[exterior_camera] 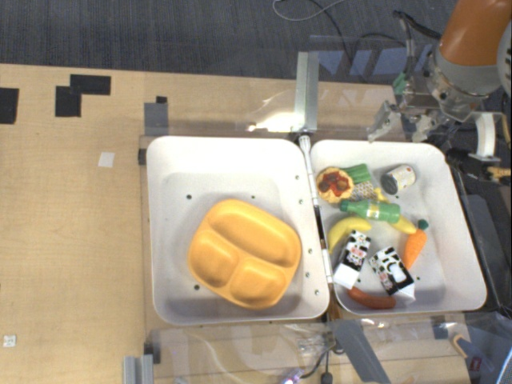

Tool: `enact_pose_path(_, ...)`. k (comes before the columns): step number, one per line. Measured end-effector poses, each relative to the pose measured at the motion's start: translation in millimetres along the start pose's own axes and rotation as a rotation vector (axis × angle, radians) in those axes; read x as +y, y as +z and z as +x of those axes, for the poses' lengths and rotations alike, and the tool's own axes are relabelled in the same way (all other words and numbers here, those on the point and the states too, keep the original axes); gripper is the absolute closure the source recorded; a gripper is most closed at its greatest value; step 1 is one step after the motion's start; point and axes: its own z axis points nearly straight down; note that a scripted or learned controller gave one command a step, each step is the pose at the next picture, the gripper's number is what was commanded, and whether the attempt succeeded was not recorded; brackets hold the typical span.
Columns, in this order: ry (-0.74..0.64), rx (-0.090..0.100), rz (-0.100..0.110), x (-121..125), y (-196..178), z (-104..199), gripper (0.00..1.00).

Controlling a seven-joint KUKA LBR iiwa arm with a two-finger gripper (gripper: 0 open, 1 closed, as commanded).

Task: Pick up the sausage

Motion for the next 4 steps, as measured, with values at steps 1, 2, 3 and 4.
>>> enact_pose_path(1, -0.005, 0.000, -0.006, 2, -12, 1, 1.00)
enact_pose_path(2, 0.039, -0.002, -0.005, 16, -125, -52, 1.00)
enact_pose_path(3, -0.224, -0.005, -0.007, 24, -154, -112, 1.00)
enact_pose_path(4, -0.230, -0.009, -0.017, 26, -168, -111, 1.00)
